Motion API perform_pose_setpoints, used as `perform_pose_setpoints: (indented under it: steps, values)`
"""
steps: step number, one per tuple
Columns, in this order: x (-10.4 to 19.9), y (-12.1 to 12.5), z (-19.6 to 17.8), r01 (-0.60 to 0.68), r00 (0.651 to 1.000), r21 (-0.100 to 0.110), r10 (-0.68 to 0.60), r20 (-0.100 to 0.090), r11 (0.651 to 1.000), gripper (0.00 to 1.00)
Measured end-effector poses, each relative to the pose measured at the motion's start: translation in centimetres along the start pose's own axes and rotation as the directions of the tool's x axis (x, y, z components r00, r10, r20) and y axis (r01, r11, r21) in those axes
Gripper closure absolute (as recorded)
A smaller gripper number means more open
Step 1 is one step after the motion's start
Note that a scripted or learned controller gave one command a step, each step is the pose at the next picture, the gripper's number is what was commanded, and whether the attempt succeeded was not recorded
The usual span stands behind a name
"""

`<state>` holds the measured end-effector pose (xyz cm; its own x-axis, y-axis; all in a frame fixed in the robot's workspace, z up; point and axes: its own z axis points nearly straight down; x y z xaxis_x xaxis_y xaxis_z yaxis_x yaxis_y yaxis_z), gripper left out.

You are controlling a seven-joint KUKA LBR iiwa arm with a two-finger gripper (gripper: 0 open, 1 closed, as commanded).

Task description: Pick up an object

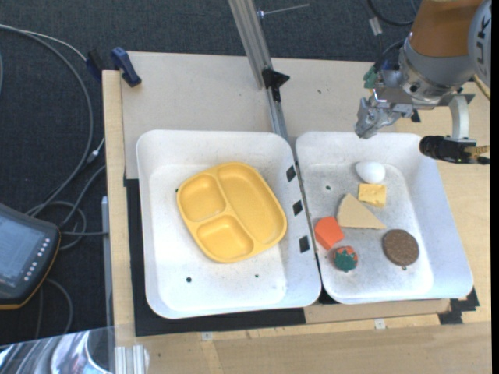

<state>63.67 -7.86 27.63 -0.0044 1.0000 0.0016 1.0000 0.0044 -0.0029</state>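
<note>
i see the gripper [368, 128] hanging over the far rim of the right bin [437, 209], up at the top edge, with nothing between its fingers; whether they sit wide or narrow i cannot tell from this angle. the grey arm with its orange band [440, 10] comes in from the upper right. below the gripper, inside the right bin, i count a white egg-shaped piece [370, 171], a small yellow block [373, 195] just beside it, a pale wedge [358, 213], an orange block [328, 231], a green and red piece [345, 259], and a brown round disc [400, 248]. the left bin [156, 209] carries a yellow divided tray [230, 211] near its middle. the gripper touches none of these things.
</note>
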Motion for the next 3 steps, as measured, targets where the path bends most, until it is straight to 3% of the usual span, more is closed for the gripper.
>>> perform_pose_setpoints:
  steps: [1,3]
  values:
    - [5.5,-1.3,-0.4,0.002,1.0,0.0,-0.002,-0.001,1.0,1.0]
    - [17.4,-4.6,2.3,0.003,1.0,0.001,-0.003,-0.001,1.0,1.0]
